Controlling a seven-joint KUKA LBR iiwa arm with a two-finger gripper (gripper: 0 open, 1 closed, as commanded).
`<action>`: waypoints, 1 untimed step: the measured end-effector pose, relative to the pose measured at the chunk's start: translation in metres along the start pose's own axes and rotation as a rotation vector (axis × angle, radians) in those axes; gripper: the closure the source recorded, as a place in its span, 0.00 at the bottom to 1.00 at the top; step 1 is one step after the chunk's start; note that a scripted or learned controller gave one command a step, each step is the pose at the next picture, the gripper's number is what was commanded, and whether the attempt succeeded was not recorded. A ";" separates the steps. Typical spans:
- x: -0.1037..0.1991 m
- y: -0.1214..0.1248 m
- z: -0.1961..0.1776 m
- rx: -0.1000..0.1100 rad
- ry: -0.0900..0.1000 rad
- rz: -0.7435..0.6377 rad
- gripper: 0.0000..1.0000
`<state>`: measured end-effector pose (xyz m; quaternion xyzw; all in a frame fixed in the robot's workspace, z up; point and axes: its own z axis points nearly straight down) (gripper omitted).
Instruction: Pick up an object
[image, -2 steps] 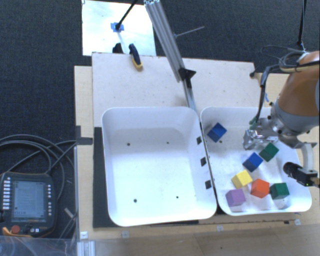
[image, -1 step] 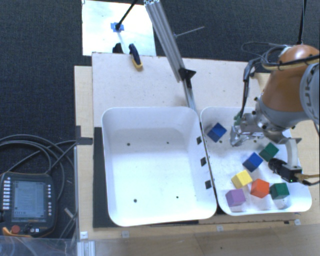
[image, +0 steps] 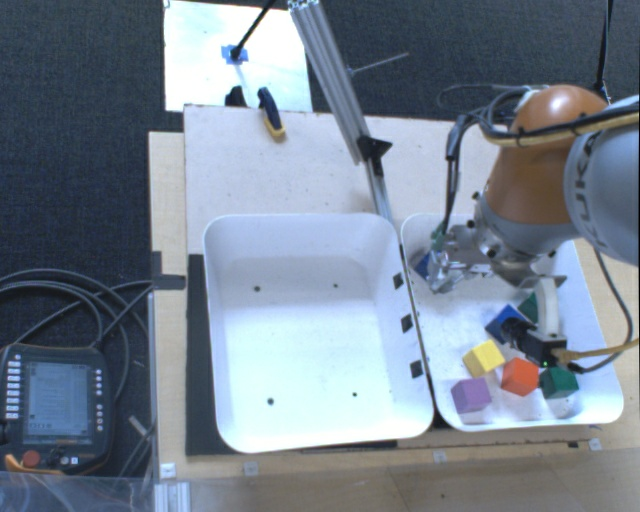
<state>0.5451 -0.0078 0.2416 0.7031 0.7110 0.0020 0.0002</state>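
The bench (image: 300, 170) bears two white bins (image: 310, 330) side by side.

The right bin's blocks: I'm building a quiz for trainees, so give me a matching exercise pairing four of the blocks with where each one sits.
Things:
1. yellow block
2. purple block
3. orange block
4. green block

Places:
A. nearest the bin's front-left corner
B. farthest right of the four, near the bin's right wall
C. between the yellow and the green one
D. just behind the purple one, left of the orange one

Pairs: 1-D, 2-A, 3-C, 4-B
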 end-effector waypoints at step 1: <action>0.053 0.010 -0.012 0.000 0.000 -0.001 1.00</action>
